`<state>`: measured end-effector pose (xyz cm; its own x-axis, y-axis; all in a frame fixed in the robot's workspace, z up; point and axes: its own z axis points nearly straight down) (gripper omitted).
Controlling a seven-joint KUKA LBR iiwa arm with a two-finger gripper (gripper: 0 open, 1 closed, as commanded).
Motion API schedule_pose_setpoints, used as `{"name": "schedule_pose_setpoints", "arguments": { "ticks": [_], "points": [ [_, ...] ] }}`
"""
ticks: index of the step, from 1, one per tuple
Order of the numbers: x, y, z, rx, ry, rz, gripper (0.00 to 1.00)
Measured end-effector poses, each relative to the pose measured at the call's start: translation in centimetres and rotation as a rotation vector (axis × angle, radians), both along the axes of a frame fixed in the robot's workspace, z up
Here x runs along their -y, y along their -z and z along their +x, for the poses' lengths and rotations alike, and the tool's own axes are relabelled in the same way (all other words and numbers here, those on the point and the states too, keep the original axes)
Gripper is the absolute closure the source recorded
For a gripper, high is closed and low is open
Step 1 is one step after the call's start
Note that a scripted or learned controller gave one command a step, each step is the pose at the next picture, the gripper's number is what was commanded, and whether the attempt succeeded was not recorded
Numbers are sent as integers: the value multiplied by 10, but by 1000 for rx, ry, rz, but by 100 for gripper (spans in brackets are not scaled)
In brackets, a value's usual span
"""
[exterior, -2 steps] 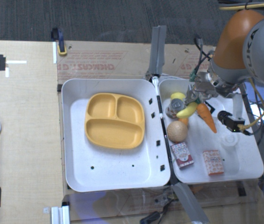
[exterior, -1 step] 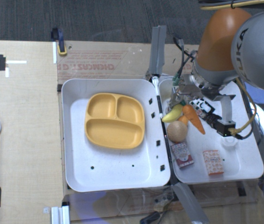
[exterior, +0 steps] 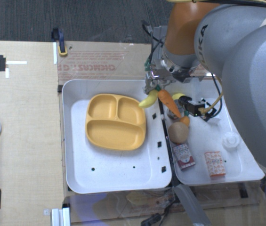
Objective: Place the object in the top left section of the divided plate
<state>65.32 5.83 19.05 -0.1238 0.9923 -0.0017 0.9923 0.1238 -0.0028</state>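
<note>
The yellow divided plate point(exterior: 116, 121) lies in the left white bin point(exterior: 118, 173), with two small sections at its far side and one long section in front. My gripper point(exterior: 152, 89) hangs over the wall between the two bins, just past the plate's right rim. It is shut on a small yellow banana point(exterior: 147, 101), whose upper end sits between the fingers. The banana's lower end hangs over the rim of the top right section. The plate's top left section point(exterior: 102, 108) holds nothing.
In the right bin point(exterior: 245, 168), an orange carrot point(exterior: 170, 104) lies right beside the gripper. A brown round fruit point(exterior: 179, 132), two small red-and-white cartons point(exterior: 183, 155) point(exterior: 214, 164) and a white cap point(exterior: 230, 139) lie further forward. Black cables point(exterior: 203, 109) hang from the wrist.
</note>
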Motion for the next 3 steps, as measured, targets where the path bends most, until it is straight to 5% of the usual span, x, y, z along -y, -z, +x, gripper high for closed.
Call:
{"name": "schedule_pose_setpoints", "arguments": {
  "ticks": [1,2,3],
  "points": [
    [-50,40,5,0,-219,1,100],
    [-86,-100,2,1,-253,0,100],
    [-86,-101,2,1,-253,0,0]
  ]
}}
